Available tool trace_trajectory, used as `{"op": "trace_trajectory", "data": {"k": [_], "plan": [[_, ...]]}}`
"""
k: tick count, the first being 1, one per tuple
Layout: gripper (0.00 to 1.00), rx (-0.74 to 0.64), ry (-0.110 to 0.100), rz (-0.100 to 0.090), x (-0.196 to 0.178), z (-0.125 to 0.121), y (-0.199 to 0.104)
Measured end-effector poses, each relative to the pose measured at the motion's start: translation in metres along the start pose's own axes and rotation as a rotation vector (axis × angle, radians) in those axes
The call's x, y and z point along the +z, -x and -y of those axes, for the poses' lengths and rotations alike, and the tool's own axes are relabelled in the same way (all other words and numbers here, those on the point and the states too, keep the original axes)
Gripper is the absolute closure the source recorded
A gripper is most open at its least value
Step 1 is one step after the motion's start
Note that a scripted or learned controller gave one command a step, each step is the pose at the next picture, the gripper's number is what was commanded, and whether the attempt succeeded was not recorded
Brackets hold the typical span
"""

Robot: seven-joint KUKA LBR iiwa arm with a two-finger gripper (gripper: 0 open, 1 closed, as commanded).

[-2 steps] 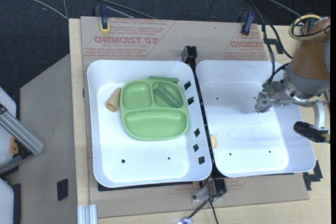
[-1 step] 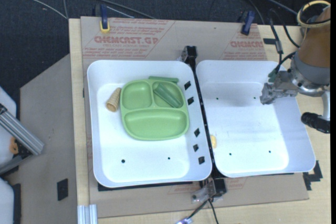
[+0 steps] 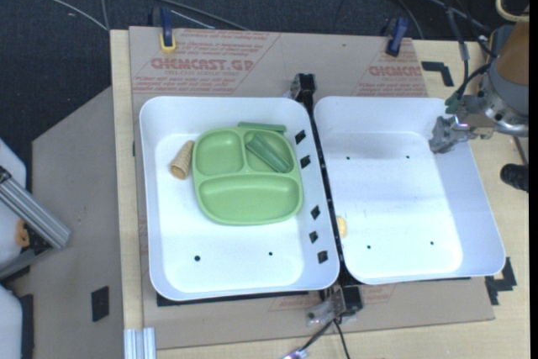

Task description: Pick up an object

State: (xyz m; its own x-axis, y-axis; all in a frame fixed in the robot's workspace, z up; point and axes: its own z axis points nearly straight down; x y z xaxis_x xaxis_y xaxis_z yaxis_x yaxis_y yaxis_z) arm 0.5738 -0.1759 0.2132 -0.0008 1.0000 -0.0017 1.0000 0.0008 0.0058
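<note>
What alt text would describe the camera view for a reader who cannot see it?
A green divided plate lies in the left white bin, with a tan cone touching its left edge. The claw hangs at the right bin's upper right rim.

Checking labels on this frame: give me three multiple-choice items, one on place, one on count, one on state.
1. Where is the green divided plastic plate?
A. left white bin
B. right white bin
C. on the bench outside the bins

2. How many compartments does the plate have?
A. two
B. three
C. five

3. How does the tan cone-shaped piece lie?
A. inside a plate compartment
B. on the bin floor by the plate's left edge
C. between the gripper's fingers

Answers: 1 A, the plate sits in the left white bin. 2 B, two small sections above one wide one. 3 B, the cone rests beside the plate, far from the gripper over the right bin's upper right corner.
</note>
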Motion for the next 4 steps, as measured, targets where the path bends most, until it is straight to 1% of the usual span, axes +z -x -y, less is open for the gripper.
{"op": "trace_trajectory", "data": {"k": [1,3,4], "plan": [[1.0,-0.004,-0.008,-0.005,0.002,0.006,-0.047],[1.0,-0.007,-0.005,-0.005,0.001,-0.007,-0.171],[1.0,-0.006,-0.004,-0.004,-0.007,-0.014,-0.221]]}}
